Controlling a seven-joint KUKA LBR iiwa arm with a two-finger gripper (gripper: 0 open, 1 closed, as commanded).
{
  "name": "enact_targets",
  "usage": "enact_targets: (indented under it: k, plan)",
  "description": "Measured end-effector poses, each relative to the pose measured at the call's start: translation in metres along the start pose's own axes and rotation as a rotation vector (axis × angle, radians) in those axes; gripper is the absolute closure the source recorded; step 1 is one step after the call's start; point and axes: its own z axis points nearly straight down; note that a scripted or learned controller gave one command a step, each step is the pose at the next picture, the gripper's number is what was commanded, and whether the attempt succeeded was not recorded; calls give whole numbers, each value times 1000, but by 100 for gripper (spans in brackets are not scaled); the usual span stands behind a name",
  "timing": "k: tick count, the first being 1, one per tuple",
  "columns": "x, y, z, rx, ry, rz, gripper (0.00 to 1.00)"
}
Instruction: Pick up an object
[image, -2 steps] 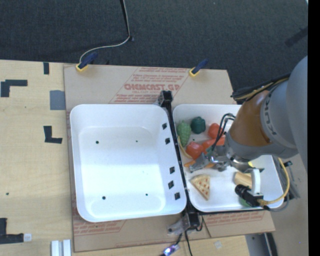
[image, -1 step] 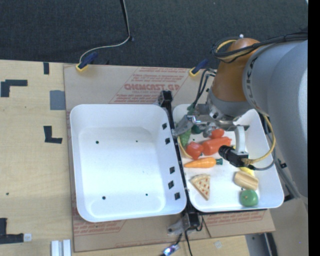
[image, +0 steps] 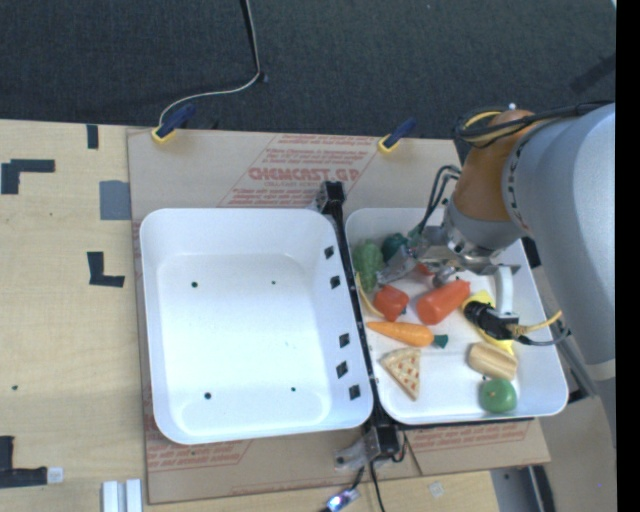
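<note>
1. Your gripper (image: 418, 258) hangs low among crowded toy food in the right bin (image: 545, 405); its grip state I cannot tell.
2. Just beside it, the red pepper (image: 441, 300) and green piece (image: 368, 262) could be nudged aside.

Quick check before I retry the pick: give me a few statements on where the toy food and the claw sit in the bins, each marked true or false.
1. All the toy food lies in the right bin. True.
2. The claw hangs over the left bin. False: it is low over the right bin's upper part, among the items.
3. The orange carrot lies above the sandwich wedge in the view. True.
4. The green ball sits in the right bin's upper left corner. False: it is near the lower right corner.
5. The bread roll lies beside the green ball. True.
</note>
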Motion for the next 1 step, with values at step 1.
enact_targets:
  k: [1]
  plan:
    - [4, -1, -3, 1, 2, -4, 0]
